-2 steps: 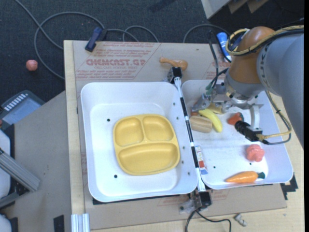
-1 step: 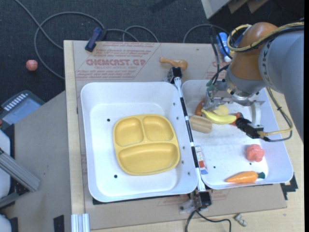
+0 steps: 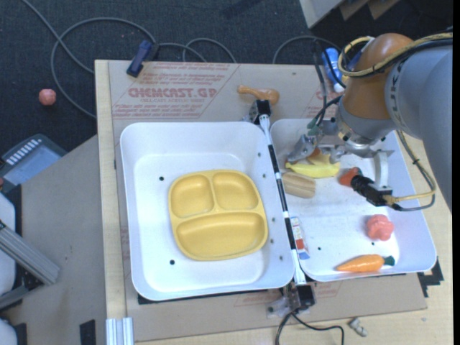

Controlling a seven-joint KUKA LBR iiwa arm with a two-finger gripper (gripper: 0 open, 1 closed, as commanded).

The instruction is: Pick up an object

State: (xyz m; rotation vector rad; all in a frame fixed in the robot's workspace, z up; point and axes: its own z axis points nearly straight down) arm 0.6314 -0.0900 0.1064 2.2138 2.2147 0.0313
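Red print on the brown board at the bench's far edge reads "CHEMCAST GP", with smaller lines beneath too fine to read. A small white label with red and blue marks lies on the divide between the two bins; its writing cannot be made out.

The left bin holds a yellow three-part tray at its middle. In the right bin, the pincer is low at about 11 o'clock, just above a yellow banana; whether it is spread or pressed together cannot be told. A tan wooden block lies just beside the banana toward 6 o'clock. A small red-orange piece sits near the bin's middle, a pink strawberry-like piece toward 4 o'clock, and an orange carrot at 6 o'clock along the near wall.

A brown handled thing rests on the board at 12 o'clock. The bench stands on dark carpet crossed by thin cables, with a blue clamp at the board's 11 o'clock corner and a small pink ball on the floor at 9 o'clock.
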